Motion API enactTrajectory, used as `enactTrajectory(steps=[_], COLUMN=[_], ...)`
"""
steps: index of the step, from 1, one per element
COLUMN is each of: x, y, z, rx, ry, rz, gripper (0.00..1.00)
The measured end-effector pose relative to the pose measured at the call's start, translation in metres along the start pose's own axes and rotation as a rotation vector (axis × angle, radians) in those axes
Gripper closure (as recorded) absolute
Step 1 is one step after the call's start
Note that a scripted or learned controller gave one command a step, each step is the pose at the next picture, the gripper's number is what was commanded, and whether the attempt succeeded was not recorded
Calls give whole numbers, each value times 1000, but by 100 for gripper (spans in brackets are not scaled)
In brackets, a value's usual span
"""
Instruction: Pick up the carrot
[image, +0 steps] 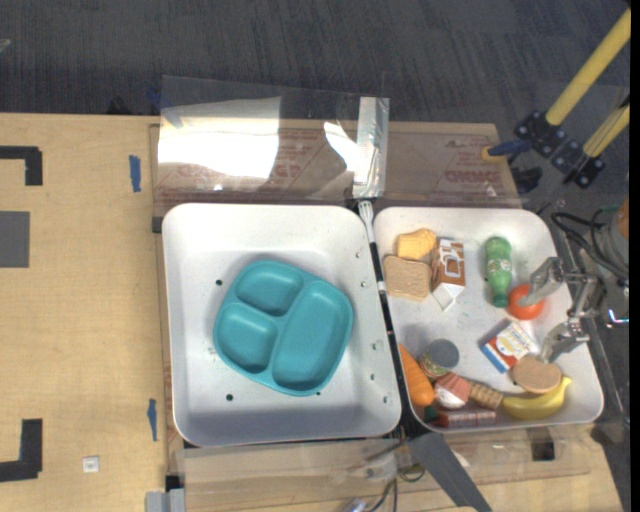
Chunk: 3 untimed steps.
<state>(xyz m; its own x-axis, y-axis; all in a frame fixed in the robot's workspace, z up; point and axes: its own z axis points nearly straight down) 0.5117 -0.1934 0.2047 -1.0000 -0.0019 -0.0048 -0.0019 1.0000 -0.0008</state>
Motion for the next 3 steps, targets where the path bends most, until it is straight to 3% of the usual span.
enactTrajectory(steps=[1, 2, 3], x=[-147, -119, -158], y=[39, 68, 135], z=[53, 85, 16], rx=[-4, 1, -3], ry=[2, -6, -10], rz=[-98, -75, 237], gripper=[0, 0, 0])
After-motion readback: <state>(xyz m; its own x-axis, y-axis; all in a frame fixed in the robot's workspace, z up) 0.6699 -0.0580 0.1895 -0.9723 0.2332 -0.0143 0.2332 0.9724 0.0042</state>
